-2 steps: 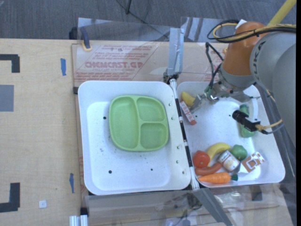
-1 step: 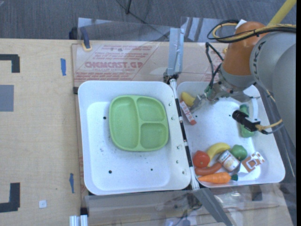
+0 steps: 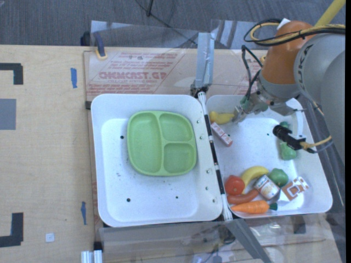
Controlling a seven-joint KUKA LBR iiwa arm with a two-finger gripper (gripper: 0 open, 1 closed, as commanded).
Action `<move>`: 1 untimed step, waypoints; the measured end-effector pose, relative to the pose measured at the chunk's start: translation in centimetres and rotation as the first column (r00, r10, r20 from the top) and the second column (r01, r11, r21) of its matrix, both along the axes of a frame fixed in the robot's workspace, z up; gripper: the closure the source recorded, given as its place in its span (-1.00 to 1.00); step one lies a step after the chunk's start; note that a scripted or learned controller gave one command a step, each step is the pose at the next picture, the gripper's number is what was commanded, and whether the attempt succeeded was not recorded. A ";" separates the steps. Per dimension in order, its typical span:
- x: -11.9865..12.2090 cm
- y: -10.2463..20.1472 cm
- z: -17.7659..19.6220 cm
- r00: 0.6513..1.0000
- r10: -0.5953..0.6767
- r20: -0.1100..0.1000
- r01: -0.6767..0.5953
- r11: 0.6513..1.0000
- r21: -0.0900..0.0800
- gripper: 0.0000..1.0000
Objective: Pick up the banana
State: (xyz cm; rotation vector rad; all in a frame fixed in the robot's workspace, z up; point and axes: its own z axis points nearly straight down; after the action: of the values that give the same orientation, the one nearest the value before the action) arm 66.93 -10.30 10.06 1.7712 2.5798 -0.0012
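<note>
A yellow banana-like piece lies in the back left corner of the right bin. My gripper is down at that piece's right end, close to it or touching it; the contact is too small to make out. A second curved yellow banana rests at the front of the same bin, among other toy food. The grey arm with its orange band comes in from the upper right.
A pink and white box lies just in front of the back piece. A green pepper is at the right wall. A tomato, carrot, can and carton crowd the front. The left bin holds a green divided plate.
</note>
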 end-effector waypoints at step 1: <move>-1.3 -2.6 0.9 0.975 -0.222 -0.007 0.222 0.975 0.007 1.00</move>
State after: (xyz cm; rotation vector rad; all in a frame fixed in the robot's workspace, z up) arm 65.60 -12.90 10.93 2.0542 2.3727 0.0014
